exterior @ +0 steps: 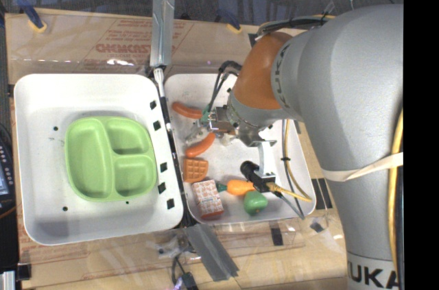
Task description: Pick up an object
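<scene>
Arm low over the right bin, claw (221, 121) among the toy food; no pick made yet.

The claw sits at frame centre, just beside a sausage (186, 110) above it and a second sausage (199, 144) below it. Whether the claw is spread or pressed together I cannot tell, since the wrist hides it from this angle. Judgement: the lower sausage is the nearest target; a good grasp would straddle it across its short width and drop straight down, staying off the bin wall (171, 145) at left. Crowding is the risk: a waffle (195, 167) lies just below that sausage, with a small carton (206, 199), a carrot (239, 188) and a green pepper (255, 201) lower right in the same bin. The left bin (34, 145) holds a green divided plate (110, 158), well apart. The counter (82, 42) runs behind both bins.
</scene>
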Controlling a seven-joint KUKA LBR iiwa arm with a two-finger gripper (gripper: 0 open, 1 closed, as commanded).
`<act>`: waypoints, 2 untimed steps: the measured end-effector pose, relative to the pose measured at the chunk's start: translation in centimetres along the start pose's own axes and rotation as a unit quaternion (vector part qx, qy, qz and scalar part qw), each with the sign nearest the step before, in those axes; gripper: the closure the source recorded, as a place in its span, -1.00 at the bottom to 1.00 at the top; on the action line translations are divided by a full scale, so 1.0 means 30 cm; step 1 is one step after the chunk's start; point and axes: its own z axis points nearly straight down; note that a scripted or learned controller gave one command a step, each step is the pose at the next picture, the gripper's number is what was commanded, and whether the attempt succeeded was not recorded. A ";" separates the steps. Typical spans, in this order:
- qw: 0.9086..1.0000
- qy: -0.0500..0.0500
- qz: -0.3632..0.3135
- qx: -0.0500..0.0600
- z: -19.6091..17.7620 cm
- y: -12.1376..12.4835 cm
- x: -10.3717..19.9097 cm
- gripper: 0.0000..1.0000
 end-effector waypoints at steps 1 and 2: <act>1.000 0.000 -0.001 0.001 -0.032 0.000 0.000 1.00; 1.000 0.000 0.021 -0.002 -0.406 0.070 0.064 1.00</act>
